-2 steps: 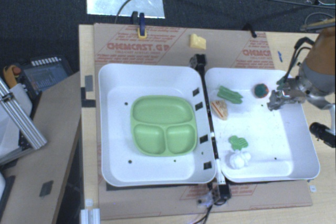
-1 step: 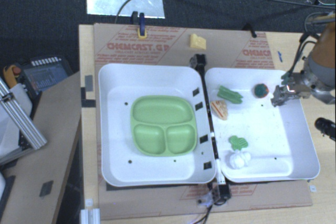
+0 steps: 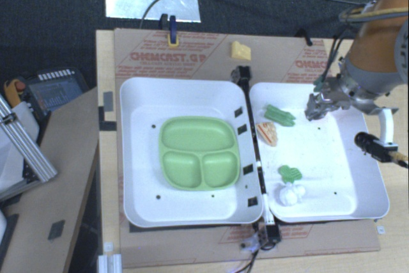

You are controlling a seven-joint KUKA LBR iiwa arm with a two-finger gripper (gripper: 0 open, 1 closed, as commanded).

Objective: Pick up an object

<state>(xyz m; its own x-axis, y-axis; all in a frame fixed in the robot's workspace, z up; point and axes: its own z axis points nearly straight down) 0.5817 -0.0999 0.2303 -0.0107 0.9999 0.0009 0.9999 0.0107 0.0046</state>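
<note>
The right bin (image 3: 339, 156) holds a long green vegetable piece (image 3: 279, 115) near its back left, a tan shell-like pastry (image 3: 268, 133) by its left wall, and a small green leafy piece (image 3: 289, 172) lying above a white lumpy item (image 3: 289, 194) near the front. My gripper (image 3: 314, 110) hangs over the back of the right bin, just to the right of the long green piece and apart from it. Nothing shows between its tips.
In the left bin (image 3: 137, 137) lies a green three-compartment plate (image 3: 198, 152). A yellow block (image 3: 241, 50) rests on the cardboard behind the bins. A black divider strip (image 3: 250, 150) runs between the bins. A handheld device (image 3: 54, 89) sits on the side table at left.
</note>
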